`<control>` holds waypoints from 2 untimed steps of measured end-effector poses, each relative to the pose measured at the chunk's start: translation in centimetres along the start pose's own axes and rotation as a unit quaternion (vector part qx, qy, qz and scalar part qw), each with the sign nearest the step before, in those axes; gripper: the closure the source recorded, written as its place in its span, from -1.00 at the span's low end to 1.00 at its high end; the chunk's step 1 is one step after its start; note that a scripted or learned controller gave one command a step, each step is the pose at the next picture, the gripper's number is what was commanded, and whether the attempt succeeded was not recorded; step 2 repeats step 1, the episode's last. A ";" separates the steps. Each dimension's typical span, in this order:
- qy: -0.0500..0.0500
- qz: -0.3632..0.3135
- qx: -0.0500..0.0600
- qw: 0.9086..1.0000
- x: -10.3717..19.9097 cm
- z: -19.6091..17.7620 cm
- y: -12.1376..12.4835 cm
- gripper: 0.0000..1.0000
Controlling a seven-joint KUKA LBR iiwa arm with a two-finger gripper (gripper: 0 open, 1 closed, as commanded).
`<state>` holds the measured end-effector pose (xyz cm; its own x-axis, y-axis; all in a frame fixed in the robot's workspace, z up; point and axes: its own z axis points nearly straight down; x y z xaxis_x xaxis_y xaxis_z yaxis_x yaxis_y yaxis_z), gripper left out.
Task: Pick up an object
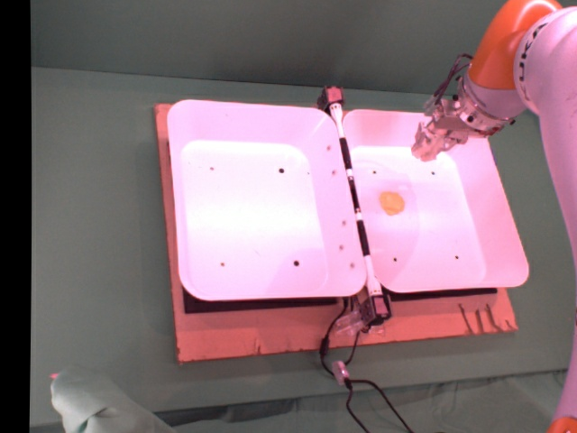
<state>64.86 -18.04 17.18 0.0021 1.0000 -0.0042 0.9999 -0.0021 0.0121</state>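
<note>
Tool (427, 146), grip state unclear, hangs over right bin (478, 242); yellow object (391, 203) lies apart, nothing between them

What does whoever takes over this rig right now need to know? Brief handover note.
Gripper: over the far part of the right bin, nothing seen between its fingers; open or shut is unclear.
Yellow object: lying on the right bin's floor, nearer the camera and left of the gripper, apart from it.
Done: no pick so far.
Left: move over the object, descend, grasp, lift.
</note>
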 end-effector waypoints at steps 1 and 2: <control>0.000 0.000 -0.001 1.000 0.3 -6.7 0.2 1.00; 0.000 0.000 -0.001 1.000 0.3 -6.7 0.2 1.00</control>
